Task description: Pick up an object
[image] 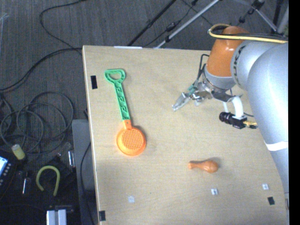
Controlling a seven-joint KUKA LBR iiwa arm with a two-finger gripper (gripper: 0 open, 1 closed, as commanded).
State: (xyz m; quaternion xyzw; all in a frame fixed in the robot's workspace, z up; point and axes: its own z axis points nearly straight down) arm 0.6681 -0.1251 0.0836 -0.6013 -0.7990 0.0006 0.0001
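So the green-handled strainer (125, 118) lies left on the bench (187, 182), long axis near-vertical, orange mesh head toward the camera (handle loop far end). Gripper (179, 104) hovers mid-bench, fingers slightly parted, holding nothing.

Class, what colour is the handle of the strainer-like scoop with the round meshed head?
Green handle, seen in the camera view.

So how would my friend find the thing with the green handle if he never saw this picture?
Start at the big tan board under the grey arm and look to its left side. There lies a strainer spoon with a long green handle and a round orange mesh head. The other loose thing, a small orange drumstick-shaped toy, is plain orange with no green handle.
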